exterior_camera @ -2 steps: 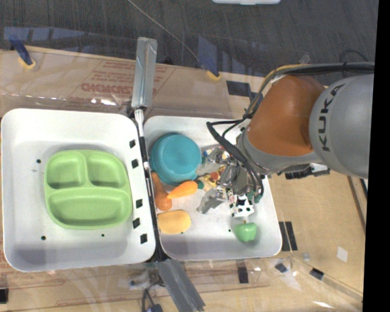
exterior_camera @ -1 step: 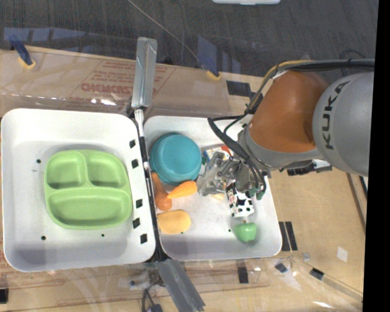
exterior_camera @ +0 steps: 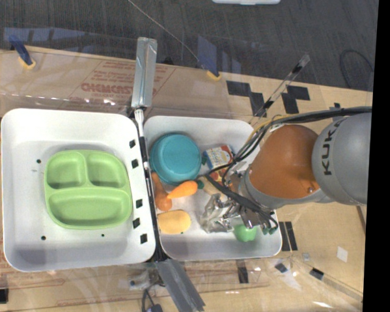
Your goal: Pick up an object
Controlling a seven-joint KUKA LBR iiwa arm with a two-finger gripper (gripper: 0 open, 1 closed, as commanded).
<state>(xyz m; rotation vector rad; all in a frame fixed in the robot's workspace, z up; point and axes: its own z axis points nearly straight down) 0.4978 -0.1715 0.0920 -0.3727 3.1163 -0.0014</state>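
The right bin (exterior_camera: 177, 249) holds a teal bowl (exterior_camera: 175, 157), an orange carrot (exterior_camera: 182, 190), a yellow lemon-like piece (exterior_camera: 174, 221), a colourful packet (exterior_camera: 218, 155) and a small green object (exterior_camera: 246, 234). My gripper (exterior_camera: 219, 213) is down low in this bin, its metal fingers (exterior_camera: 213, 208) pointing left, just right of the carrot and the yellow piece. The green object lies right beside the wrist hardware. I see nothing clearly between the fingers. The arm's orange band (exterior_camera: 282, 166) covers the bin's right side.
The left bin (exterior_camera: 20, 136) holds a light green divided plate (exterior_camera: 88, 188). A grey metal divider bar (exterior_camera: 144, 71) runs between the bins at the back. Cables (exterior_camera: 295, 118) trail from the wrist toward the right.
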